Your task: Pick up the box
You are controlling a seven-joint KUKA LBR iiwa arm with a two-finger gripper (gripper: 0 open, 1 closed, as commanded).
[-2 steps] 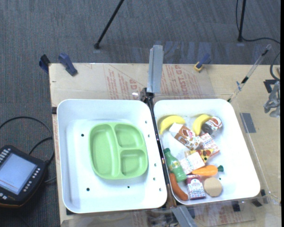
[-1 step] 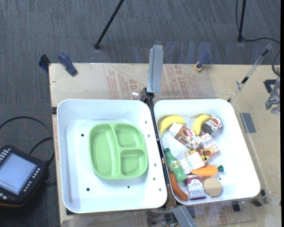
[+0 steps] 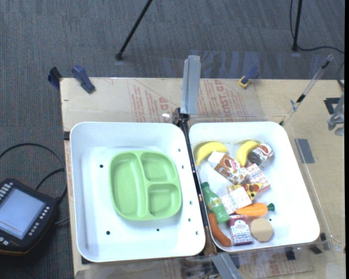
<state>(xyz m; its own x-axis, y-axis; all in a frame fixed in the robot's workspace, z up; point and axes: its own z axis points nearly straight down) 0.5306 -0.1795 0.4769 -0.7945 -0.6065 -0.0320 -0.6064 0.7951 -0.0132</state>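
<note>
Several small toy boxes lie in the right bin (image 3: 296,214). An orange and white box (image 3: 227,166) sits near the bananas, with a red patterned box (image 3: 256,179) just right of it. A white and yellow box (image 3: 237,199) rests in the middle of the pile. A small dark red box (image 3: 239,231) lies by the front wall. All of them are crowded against other toy food.
The right bin also holds two bananas (image 3: 209,150), a can (image 3: 260,153), a green bottle (image 3: 212,202), a carrot (image 3: 251,210), a red sausage (image 3: 218,232) and a round biscuit (image 3: 262,230). A green divided plate (image 3: 145,185) lies in the left bin (image 3: 87,156). A teach pendant (image 3: 14,214) sits at the left.
</note>
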